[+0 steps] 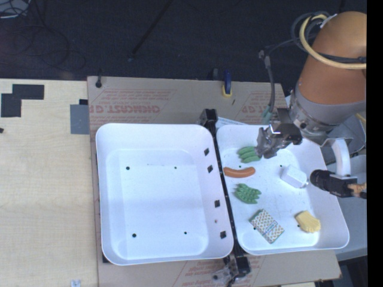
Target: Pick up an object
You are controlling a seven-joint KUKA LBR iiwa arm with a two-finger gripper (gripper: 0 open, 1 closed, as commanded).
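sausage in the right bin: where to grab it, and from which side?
Grip the sausage at its middle, coming straight down, fingers closing across its narrow width. It lies flat, long axis left-right, with bare floor above and below it, though the green pods sit close below. The pincer is nearby.

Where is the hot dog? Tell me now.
The hot dog lies in the right bin, near its left wall, between two green pea pod pieces.
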